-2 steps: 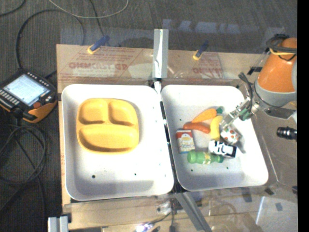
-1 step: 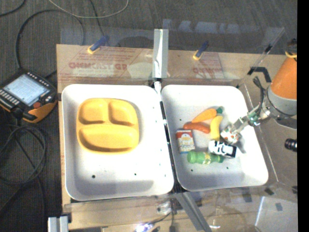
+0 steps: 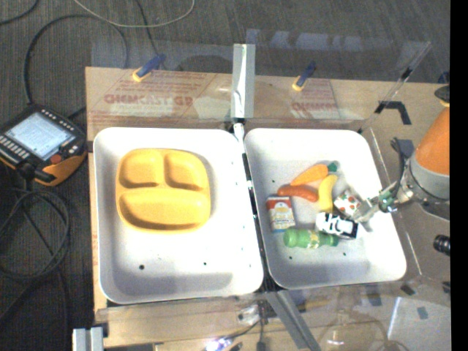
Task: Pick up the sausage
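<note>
The sausage [image 3: 298, 191] lay unlifted in the right bin [image 3: 380, 269], just beyond the gripper [image 3: 363, 209]; finger state could not be told.

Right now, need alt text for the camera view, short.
A robot gripper reaches from the right into the right white bin, over a cluster of toy foods including a reddish sausage, a carrot and a green bottle. The left white bin holds a yellow divided tray.
</note>
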{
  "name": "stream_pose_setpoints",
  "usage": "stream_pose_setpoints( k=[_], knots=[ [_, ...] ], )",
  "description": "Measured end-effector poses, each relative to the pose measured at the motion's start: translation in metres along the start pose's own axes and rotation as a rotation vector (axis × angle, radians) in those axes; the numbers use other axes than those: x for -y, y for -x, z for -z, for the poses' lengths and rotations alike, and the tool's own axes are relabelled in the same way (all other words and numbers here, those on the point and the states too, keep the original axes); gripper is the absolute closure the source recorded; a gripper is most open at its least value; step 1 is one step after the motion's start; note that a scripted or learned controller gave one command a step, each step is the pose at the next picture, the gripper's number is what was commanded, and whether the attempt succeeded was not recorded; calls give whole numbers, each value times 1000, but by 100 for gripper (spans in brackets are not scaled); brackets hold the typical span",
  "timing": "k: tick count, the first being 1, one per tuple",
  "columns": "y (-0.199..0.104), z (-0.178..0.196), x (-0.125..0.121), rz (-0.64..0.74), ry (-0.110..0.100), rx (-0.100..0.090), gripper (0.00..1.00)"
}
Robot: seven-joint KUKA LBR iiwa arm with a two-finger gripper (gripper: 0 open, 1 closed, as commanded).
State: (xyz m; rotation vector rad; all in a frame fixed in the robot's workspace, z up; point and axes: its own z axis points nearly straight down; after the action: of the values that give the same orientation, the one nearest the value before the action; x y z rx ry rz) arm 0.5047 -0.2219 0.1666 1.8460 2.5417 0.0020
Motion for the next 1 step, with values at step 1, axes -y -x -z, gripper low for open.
stream_pose_setpoints(
  k=[1],
  knots=[
    [-5, 18, 19, -99, 0, 0, 100]
  ],
)
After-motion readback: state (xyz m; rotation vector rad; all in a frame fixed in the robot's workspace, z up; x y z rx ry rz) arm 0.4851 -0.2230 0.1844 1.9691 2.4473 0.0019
